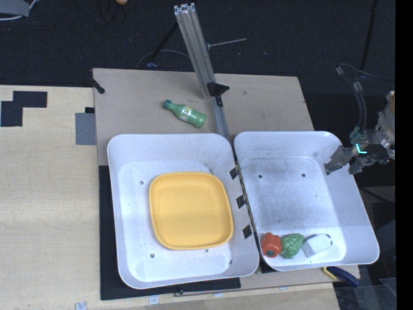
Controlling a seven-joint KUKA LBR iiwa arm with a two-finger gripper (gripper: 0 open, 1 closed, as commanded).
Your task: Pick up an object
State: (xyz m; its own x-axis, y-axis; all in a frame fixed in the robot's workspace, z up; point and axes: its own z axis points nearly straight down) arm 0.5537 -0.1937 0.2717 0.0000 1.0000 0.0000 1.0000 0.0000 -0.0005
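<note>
While the gripper [340, 163] hangs at the right-hand rim of the right bin [290, 148], its dark fingers point toward the bin's middle, and how far apart they are cannot be told at this size; nothing is seen between them. The things to pick lie well apart from the claw, toward the near edge of the same bin and a little to its left in the view: a red object [271, 244], a green object [292, 245] touching it, and a white object [317, 244] just beside that. Together they form a short row running along the bin's near wall, with the white one closest to the claw. By my judgement the claw must travel down the view, along the right wall, to reach them. Much farther off, across the divider, a yellow plate [191, 210] lies in the left bin [129, 154], and a green bottle [185, 113] lies on the bench beyond the bins.
</note>
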